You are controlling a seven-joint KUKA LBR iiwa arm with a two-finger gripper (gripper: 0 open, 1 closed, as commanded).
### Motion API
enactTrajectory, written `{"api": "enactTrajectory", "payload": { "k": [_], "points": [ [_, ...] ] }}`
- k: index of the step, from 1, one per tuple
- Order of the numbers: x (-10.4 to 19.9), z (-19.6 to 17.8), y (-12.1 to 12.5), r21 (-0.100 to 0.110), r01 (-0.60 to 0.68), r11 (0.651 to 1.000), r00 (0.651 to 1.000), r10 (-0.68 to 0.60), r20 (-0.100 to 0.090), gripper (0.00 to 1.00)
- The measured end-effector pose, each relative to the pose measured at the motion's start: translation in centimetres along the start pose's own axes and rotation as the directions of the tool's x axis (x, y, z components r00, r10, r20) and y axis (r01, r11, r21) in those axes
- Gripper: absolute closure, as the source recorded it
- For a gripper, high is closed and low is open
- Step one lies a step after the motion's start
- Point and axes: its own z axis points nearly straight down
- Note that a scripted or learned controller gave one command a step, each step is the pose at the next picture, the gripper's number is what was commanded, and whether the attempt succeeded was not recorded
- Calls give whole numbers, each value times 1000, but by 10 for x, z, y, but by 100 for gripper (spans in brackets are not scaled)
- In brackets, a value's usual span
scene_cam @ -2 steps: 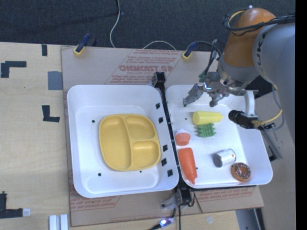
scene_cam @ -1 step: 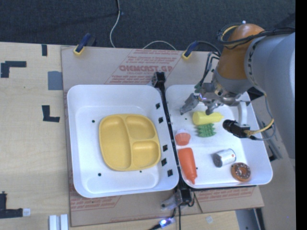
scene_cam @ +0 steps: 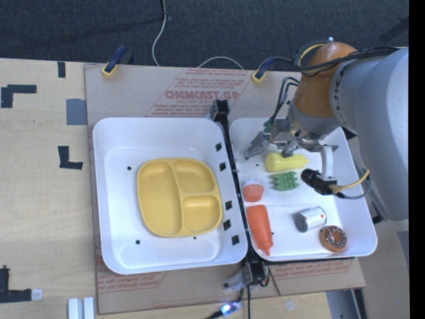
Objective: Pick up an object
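Over in the left bin (scene_cam: 113, 244) sits a yellow divided plate (scene_cam: 179, 196), well away from the action; across the divider, the right bin (scene_cam: 362, 248) holds an orange carrot (scene_cam: 260, 228) along its left wall. The tool (scene_cam: 275, 145) hangs over that bin's far end with its fingers spread wide and nothing between them. The yellow corn cob (scene_cam: 285, 161) lies just beneath it, long axis running left-right, so that looks the likeliest grab.

Robotics lab: clamped cardboard (scene_cam: 199, 95) on bench (scene_cam: 40, 178), white bins (scene_cam: 109, 138), trailing cable (scene_cam: 159, 25).
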Motion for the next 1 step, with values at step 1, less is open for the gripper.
{"api": "enactTrajectory", "payload": {
  "k": [1],
  "points": [
    [0, -10, 2, -5, 1, 1000, 1000, -1, 3, 100]
  ]
}}
